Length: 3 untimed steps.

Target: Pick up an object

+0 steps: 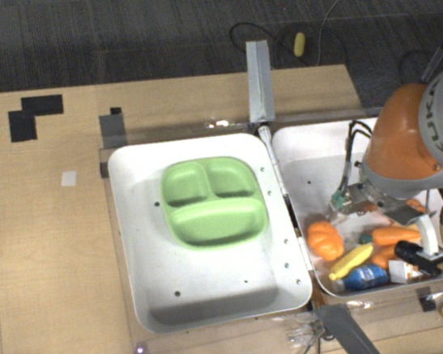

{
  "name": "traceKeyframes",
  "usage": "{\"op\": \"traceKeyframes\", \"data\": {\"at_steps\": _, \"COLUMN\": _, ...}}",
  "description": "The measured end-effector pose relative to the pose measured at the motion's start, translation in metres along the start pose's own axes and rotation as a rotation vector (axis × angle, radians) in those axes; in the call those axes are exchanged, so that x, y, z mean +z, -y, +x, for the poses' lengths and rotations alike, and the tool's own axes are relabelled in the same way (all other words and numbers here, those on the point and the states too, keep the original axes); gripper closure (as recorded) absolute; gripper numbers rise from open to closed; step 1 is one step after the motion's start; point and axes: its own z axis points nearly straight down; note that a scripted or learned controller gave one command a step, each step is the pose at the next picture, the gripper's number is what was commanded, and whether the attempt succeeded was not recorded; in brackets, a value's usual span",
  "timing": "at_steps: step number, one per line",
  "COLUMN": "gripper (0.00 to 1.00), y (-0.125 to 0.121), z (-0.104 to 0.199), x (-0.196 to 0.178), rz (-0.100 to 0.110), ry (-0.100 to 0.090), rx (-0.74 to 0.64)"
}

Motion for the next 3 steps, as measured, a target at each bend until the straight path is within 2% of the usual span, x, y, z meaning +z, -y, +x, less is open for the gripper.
{"op": "traceKeyframes", "data": {"at_steps": 1, "gripper": 0.00, "y": 0.000, "z": 0.000, "x": 0.000, "rz": 0.000, "ry": 0.000, "rx": 0.000}}
{"op": "traceKeyframes", "data": {"at_steps": 2, "gripper": 0.00, "y": -0.044, "z": -0.015, "x": 0.014, "rz": 0.013, "ry": -0.003, "rx": -0.104}}
{"op": "traceKeyframes", "data": {"at_steps": 3, "gripper": 0.00, "y": -0.071, "z": -0.082, "x": 0.007, "rz": 0.019, "ry": -0.001, "rx": 0.045}}
